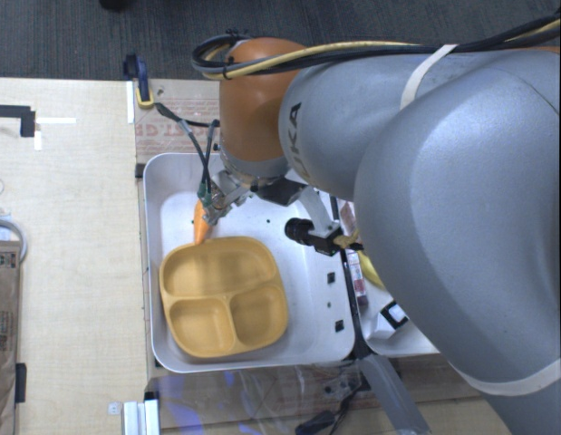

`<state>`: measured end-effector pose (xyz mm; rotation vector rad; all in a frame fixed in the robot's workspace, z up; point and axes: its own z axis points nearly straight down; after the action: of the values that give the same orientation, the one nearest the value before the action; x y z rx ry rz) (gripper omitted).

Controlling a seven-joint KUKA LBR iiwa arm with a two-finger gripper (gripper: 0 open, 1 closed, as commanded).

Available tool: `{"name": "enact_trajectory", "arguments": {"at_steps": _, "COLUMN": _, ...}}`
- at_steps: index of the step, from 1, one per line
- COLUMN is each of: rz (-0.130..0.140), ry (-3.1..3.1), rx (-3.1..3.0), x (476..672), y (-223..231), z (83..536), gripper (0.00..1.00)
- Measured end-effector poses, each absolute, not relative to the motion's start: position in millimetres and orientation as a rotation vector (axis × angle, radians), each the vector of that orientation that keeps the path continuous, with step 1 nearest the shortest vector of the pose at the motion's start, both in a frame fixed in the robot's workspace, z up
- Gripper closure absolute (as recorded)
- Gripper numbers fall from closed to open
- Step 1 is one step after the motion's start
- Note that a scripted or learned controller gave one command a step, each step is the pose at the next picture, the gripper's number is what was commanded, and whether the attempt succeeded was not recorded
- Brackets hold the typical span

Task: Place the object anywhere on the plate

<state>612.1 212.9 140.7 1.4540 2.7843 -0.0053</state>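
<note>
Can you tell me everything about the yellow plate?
The plate is tan-yellow and looks like smooth plastic. It is a rounded square with a raised rim and three sections: one long one along the far side and two smaller ones nearer the camera. Nothing lies in any of them. It sits flat on the floor of the white bin, toward the left wall. A small orange thing lies just past its far left corner, under the claw; whether they touch is hard to tell.

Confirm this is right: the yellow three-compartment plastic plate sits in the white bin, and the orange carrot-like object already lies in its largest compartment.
Not quite. In the camera view the orange carrot-like object lies on the white bin floor beside the yellow three-compartment plastic plate, at its upper-left rim, not in a compartment.
</note>
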Motion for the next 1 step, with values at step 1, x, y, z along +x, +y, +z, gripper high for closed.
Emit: {"name": "enact_trajectory", "arguments": {"at_steps": 1, "rz": 0.031, "ry": 2.85, "rx": 1.244, "x": 579.9, "y": 217.3, "z": 107.7, "gripper": 1.0}}
